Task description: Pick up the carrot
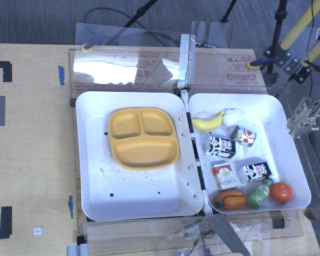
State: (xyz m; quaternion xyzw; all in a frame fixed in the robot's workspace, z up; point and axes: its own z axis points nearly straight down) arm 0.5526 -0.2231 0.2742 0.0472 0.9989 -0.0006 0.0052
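Where the carrot (230, 200) lay against the right bin's (291, 143) near wall, just beside a green vegetable (258, 194), it looked light, stiff and smooth, probably plastic, best pinched across its middle. The gripper (305, 119) hung blurred; its state couldn't be told.

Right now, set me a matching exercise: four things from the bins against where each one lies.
Things:
1. carrot
2. banana
3. tomato
4. yellow divided plate

Places:
A. middle of the left bin
B. near edge of the right bin, by the divider
C. near right corner of the right bin
D. far side of the right bin

Pairs: 1-B, 2-D, 3-C, 4-A
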